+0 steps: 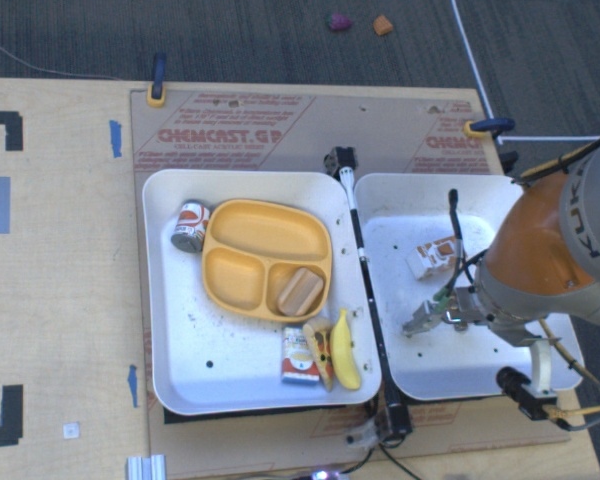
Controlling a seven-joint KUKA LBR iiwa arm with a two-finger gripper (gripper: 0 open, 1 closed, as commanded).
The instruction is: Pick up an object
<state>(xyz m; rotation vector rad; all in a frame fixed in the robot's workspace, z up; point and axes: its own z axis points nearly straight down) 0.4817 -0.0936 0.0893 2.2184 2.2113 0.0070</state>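
Low over right bin floor: gripper, jaw state not discernible. Nothing visibly between tips. Small white-and-orange packet just up-frame of gripper, apart, flat on same bin. Left bin: yellow divided tray holding tan block; red-and-white can touching tray's left edge; banana and small carton below tray.
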